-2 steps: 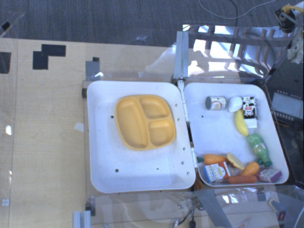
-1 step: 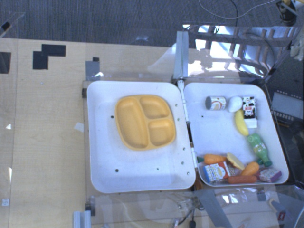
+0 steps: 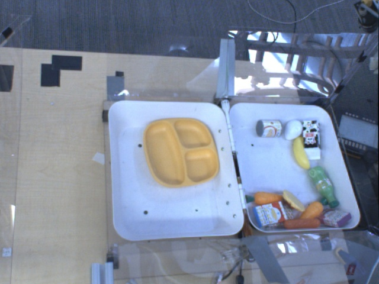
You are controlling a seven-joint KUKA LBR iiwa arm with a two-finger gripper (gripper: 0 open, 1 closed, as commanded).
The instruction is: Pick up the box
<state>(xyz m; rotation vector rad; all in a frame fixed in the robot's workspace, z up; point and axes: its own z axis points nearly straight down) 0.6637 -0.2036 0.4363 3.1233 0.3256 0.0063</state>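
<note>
A small box (image 3: 310, 136) stands at the right bin's (image 3: 260, 158) far edge, touched by a banana (image 3: 301, 153) and white ball (image 3: 292, 129); a neighbour may be grabbed instead. The claw's state cannot be told.

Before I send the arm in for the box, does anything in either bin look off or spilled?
Nothing spilled or damaged. The yellow tray sits flat in the left bin. The box lies by the banana; other items crowd the right bin's near corner.
</note>
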